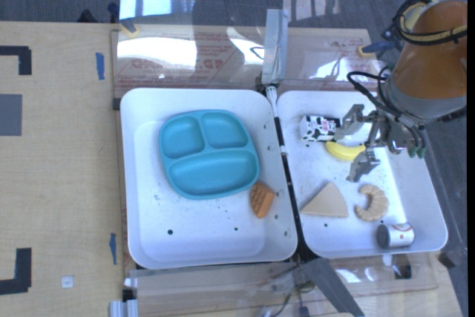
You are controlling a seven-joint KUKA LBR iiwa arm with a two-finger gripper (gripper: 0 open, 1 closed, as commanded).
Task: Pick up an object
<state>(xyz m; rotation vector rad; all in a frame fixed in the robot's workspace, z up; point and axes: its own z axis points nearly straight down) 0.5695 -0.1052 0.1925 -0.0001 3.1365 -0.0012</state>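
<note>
The pincer (pixel 358 143) hangs over the right bin (pixel 430 189), released: its two grey fingers (pixel 353 119) stand apart with nothing gripped between them. The banana (pixel 344 151) lies right in that gap, slightly to the left of the midpoint between the tips, resting on the bin floor. Its long axis runs roughly left to right, across the line joining the fingers, so a straight descent looks likely to straddle it.

Just left of the pincer and touching the upper finger's side sits a black-and-white cow toy (pixel 320 128), close enough to be caught too. Below the pincer lie a tan wedge (pixel 326 202) and a croissant (pixel 372 202), near but apart. Farther below is a small can (pixel 395 235).
</note>
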